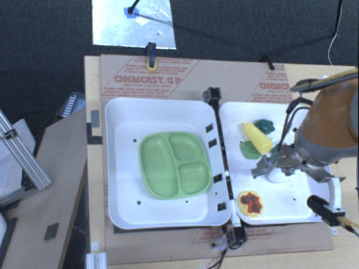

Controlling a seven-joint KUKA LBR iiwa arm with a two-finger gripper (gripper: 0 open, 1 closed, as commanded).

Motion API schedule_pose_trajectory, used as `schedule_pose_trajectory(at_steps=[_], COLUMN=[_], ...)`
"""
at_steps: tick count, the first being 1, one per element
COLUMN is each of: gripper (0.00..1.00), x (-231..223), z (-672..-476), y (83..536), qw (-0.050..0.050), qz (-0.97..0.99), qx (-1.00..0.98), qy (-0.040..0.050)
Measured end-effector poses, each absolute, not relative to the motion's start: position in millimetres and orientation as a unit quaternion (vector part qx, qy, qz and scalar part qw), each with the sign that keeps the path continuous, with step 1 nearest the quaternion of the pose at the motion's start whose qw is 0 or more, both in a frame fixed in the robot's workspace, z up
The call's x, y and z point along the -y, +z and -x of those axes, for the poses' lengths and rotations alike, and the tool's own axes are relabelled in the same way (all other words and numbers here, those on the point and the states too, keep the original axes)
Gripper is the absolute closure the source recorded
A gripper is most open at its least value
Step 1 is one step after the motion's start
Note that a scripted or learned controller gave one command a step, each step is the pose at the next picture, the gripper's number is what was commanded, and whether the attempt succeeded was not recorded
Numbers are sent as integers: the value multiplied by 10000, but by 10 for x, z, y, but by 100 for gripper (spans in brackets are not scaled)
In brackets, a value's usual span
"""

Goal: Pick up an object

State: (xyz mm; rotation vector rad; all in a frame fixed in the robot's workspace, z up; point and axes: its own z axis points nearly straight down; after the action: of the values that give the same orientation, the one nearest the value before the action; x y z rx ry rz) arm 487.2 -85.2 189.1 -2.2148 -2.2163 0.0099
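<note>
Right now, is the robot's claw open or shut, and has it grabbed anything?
Gripper: cannot be told; it sits low in the right bin, beside the yellow piece.

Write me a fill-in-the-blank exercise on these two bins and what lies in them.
1. The green divided tray lies in the ____ bin.
2. The tray has ____ compartments.
3. The yellow bottle lies in the ____ bin, with the small pizza.
4. The gripper is over the ____ bin.

Missing words: left; three; right; right
</note>
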Motion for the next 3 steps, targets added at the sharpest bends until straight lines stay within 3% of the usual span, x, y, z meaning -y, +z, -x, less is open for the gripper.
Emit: schedule_pose_trajectory(at_steps=[1,3], gripper=[0,0], x=[853,894], z=[-4899,-4903], y=[1940,818], qw=[-4,13], qz=[7061,7072], qx=[7082,7070], qy=[-3,5])
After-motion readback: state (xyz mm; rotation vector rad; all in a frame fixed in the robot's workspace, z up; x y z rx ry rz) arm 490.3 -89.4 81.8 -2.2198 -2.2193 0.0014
